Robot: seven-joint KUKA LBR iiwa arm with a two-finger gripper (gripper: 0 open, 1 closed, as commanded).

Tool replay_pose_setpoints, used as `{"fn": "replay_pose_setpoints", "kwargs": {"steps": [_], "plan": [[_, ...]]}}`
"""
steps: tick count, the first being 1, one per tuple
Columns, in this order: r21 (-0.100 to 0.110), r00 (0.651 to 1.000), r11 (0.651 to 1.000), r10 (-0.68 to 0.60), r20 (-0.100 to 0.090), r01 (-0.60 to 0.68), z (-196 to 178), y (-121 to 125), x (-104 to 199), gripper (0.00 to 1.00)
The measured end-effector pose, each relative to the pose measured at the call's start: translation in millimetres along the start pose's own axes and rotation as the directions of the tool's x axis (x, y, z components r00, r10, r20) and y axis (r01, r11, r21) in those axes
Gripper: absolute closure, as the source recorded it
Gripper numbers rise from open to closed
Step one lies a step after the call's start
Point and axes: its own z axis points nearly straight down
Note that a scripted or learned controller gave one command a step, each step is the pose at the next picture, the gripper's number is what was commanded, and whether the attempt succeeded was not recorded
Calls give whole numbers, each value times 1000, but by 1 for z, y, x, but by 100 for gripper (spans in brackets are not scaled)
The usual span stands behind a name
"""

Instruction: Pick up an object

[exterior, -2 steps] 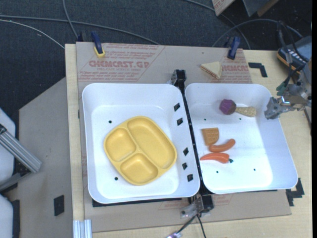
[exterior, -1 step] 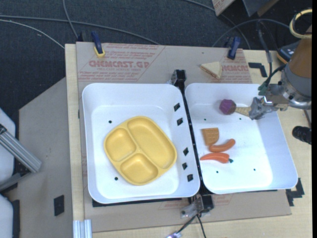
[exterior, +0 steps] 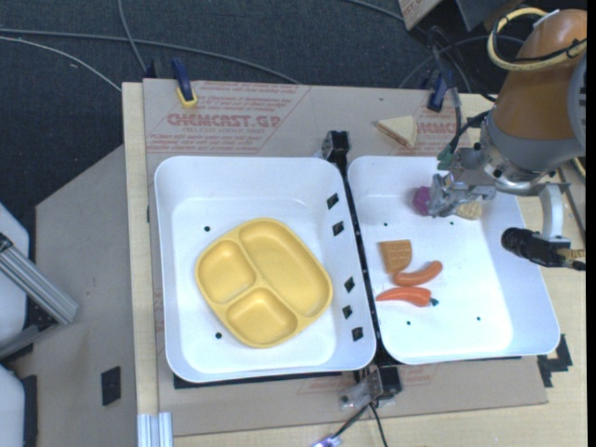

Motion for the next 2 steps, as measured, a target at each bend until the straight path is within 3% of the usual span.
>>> {"fn": "replay_pose_setpoints", "kwargs": {"steps": [1,2], "plan": [[0,1000,1000,2,1,-2,10,14,48,100],[-1,1000,1000,0,0,0,5,12,108,100]]}}
